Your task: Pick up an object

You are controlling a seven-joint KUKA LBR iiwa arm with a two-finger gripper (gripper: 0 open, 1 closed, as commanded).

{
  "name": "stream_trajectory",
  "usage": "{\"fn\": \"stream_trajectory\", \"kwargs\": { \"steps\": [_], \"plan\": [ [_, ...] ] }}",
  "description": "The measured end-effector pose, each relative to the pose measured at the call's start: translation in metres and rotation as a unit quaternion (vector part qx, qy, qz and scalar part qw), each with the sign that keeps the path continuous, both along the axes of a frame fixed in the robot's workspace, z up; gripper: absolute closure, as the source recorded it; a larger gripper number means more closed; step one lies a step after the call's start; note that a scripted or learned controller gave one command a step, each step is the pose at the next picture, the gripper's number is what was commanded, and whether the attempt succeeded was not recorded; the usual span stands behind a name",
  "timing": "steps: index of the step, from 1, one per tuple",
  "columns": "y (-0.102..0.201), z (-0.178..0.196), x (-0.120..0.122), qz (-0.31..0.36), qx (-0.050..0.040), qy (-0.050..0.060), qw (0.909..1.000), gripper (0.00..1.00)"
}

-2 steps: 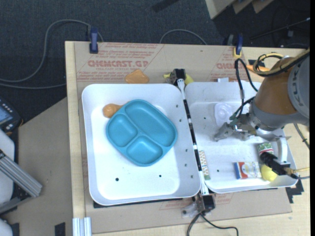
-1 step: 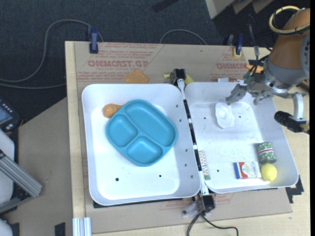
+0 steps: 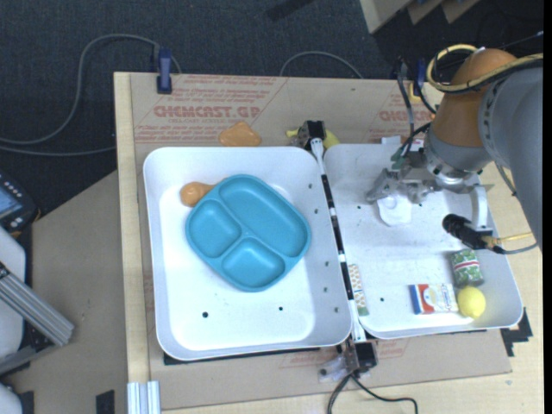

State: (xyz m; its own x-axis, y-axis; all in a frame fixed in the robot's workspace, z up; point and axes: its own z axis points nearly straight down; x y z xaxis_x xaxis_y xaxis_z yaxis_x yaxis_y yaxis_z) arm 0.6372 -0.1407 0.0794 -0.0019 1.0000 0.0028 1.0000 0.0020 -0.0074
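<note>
hand: I see the hand (image 3: 398, 195) low over the back part of the right bin (image 3: 388, 266), pointing down from the arm (image 3: 470, 115), which comes in from the right
hand state: I cannot tell whether it is released or clenched; the wrist hides too much from this angle
hand contact: a white object (image 3: 397, 213) sits right under the tip, touching or nearly so. I see no grasp on it
task thing: that white object, lying on the right bin's floor near the back, well apart from the other items
right bin, near corner: green packet (image 3: 467, 269), yellow lemon (image 3: 471, 302) just in front of it, red-white-blue box (image 3: 431, 297) touching the lemon's left side
right bin, left wall: small printed strip (image 3: 355, 288) lying along the divider
left bin (image 3: 233, 317): blue divided plate (image 3: 248, 229) flat in the middle, orange piece (image 3: 193, 193) against its back-left edge
tabletop (image 3: 129, 231): another orange lump (image 3: 239, 134) outside the bins, just behind the left one
</note>
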Motion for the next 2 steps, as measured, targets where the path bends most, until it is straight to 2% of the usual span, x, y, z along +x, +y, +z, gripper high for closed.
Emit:
{"fn": "stream_trajectory", "kwargs": {
  "steps": [1, 2],
  "plan": [
    [-0.001, 0.016, 0.002, 0.000, -0.0017, -0.005, 1.0000, 1.00],
    [0.085, 0.112, -0.038, 0.003, 0.0007, -0.007, 1.0000, 1.00]
  ]
}}
